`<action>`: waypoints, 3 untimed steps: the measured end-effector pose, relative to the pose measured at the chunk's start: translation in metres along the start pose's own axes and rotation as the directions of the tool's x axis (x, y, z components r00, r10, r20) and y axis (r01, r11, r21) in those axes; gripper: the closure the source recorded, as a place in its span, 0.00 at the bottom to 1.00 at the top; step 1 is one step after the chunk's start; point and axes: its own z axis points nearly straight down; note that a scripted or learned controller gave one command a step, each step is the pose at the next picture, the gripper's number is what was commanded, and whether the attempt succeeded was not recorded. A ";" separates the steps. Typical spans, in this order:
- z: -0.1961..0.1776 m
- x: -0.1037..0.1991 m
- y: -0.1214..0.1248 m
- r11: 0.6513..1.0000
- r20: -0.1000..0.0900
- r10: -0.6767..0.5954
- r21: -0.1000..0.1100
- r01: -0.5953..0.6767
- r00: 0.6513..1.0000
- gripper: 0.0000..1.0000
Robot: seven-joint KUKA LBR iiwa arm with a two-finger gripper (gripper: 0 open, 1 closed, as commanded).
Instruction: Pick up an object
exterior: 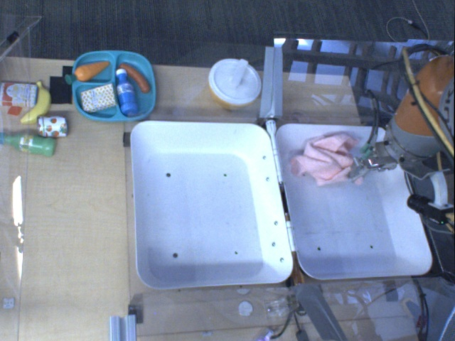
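A crumpled pink cloth (325, 159) lies in the upper left part of the right bin (370, 254). My gripper (361, 166) reaches in from the right and sits at the cloth's right edge, low over the bin floor. Its metal tip touches or overlaps the cloth's edge. The grey arm with its orange band (426, 98) rises behind it at the right.
The left bin (206, 261) lies beside the right one. On the bench at the back left are a blue divided plate (114, 84) with toy food, a yellow lidded bowl (234, 82), a banana (37, 104), a small can (52, 126) and a green bottle (28, 143).
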 end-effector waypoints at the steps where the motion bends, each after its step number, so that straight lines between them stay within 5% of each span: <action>1: -0.062 0.035 0.037 0.994 -0.001 0.112 0.000 -0.112 0.994 1.00; 2: -0.118 0.067 0.084 0.988 -0.001 0.155 -0.001 -0.155 0.988 1.00; 3: -0.065 0.070 0.044 0.988 -0.001 0.153 0.003 -0.153 0.988 1.00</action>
